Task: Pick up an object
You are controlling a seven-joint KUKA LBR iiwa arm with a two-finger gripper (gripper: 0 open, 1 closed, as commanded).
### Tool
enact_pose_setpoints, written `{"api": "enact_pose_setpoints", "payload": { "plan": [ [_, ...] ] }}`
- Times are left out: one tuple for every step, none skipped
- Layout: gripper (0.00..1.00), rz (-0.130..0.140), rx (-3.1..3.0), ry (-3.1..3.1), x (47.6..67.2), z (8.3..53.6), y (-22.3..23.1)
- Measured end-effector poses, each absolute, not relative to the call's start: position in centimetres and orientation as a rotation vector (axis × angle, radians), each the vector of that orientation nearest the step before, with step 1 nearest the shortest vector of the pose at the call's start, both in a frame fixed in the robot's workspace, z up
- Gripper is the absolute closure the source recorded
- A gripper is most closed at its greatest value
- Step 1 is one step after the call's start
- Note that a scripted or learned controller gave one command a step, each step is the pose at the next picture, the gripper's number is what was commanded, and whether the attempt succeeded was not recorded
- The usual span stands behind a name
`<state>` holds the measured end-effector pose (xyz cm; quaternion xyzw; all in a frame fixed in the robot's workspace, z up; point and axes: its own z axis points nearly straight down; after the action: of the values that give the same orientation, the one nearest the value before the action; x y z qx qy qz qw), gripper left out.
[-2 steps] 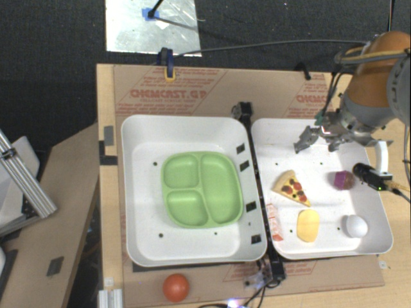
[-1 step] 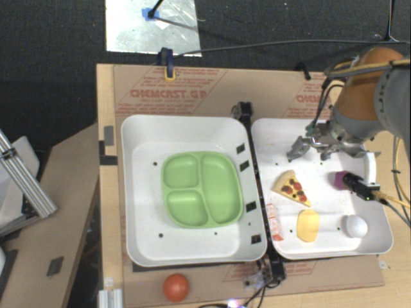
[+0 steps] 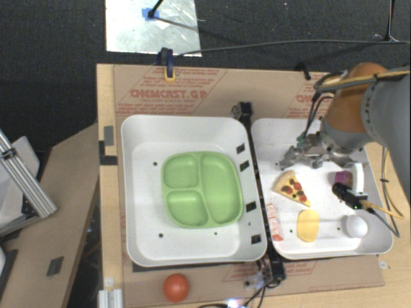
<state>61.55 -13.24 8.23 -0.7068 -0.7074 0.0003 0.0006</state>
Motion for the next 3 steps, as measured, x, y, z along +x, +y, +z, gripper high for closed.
{"api": "enact_pose_setpoints", "payload": {
  "plan": [
    [1.00,-0.005,-2.224,-2.225,61.7,9.6,-13.3],
    [1.00,-0.006,-2.226,-2.226,61.6,14.8,-14.3],
    [1.00,-0.006,-2.222,-2.230,62.6,20.0,-14.9]
  ]
}}
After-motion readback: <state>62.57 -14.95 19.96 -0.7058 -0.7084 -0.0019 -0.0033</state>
